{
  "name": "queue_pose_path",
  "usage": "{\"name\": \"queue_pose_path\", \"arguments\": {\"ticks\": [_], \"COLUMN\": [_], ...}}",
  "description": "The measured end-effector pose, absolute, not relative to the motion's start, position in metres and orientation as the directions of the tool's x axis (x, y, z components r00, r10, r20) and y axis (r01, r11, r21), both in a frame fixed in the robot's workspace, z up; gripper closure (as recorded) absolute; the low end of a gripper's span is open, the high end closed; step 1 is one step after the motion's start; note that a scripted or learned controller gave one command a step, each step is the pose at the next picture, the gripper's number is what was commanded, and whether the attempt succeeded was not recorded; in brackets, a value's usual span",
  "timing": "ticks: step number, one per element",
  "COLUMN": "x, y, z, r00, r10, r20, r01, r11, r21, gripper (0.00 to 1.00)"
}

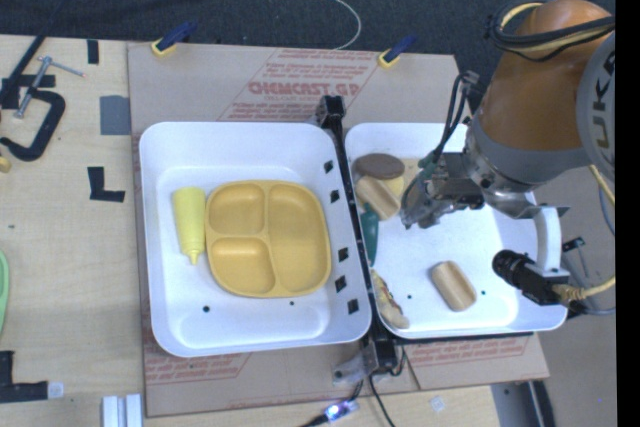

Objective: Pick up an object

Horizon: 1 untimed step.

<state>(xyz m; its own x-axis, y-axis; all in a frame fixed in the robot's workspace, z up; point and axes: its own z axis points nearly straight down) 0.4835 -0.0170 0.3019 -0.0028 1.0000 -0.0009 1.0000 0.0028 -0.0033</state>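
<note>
The arm reached in from the right over the right bin (pixel 505 320), its pincer (pixel 425 205) hanging low in the bin's left-middle part, though I could not tell how it stood. Just left of it lay a tan block (pixel 378 195), a brown disc (pixel 379 165) and a green piece (pixel 369 233); a tan cylinder (pixel 453 284) lay nearer. The left bin (pixel 170 315) held a yellow divided plate (pixel 268 238) beside a yellow bottle (pixel 189 221).
</note>
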Motion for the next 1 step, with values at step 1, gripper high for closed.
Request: {"name": "queue_pose_path", "arguments": {"ticks": [1], "x": [0.4846], "y": [0.0188], "z": [0.4089], "r00": [-0.007], "r10": [1.0], "r20": [0.001], "r01": [1.0], "r11": [0.007], "r21": [0.01], "gripper": [1.0]}}
